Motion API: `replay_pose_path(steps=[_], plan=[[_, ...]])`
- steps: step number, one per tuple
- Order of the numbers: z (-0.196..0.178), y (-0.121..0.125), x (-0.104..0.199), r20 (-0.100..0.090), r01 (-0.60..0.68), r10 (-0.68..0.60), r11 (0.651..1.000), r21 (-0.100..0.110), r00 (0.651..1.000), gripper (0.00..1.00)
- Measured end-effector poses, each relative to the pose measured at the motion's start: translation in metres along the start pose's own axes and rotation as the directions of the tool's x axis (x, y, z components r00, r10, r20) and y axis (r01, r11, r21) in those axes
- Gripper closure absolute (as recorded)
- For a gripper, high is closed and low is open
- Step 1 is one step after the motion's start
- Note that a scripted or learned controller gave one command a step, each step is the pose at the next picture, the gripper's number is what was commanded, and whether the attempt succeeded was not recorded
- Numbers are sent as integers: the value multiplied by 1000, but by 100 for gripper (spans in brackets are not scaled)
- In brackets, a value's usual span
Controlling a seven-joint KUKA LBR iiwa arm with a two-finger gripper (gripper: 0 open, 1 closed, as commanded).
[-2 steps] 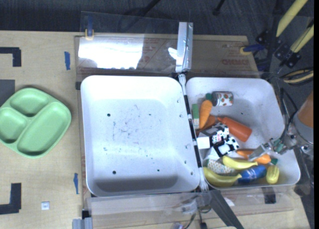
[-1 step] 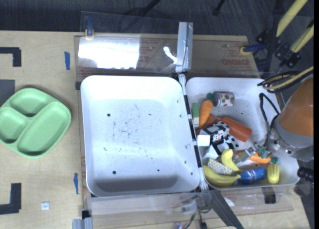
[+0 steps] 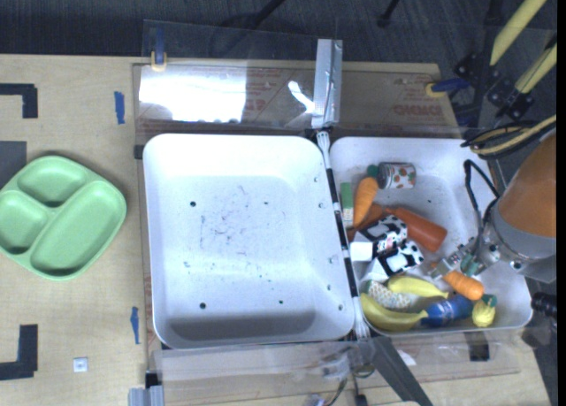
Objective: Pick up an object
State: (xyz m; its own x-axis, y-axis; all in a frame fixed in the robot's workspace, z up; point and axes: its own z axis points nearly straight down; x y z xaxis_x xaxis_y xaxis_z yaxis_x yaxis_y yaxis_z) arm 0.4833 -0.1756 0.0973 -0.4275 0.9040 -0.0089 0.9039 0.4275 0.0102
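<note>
Camera view, one entry: we are logging the right bin [image 3: 442, 152] at centre right, holding a can, carrots, a black-and-white toy, a banana [image 3: 393, 307] and a blue bottle. The gripper [image 3: 466, 261] is reaching in from the right edge, low over the bin's lower right; whether it is gripping anything we cannot tell. We are judging the small orange carrot [image 3: 464, 286] nearest, lying just below the gripper, long axis running left to lower right.
</note>
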Motion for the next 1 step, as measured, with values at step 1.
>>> replay_pose_path(steps=[1], plan=[[-117,39,85,-8,-53,53,999,10,999,100]])
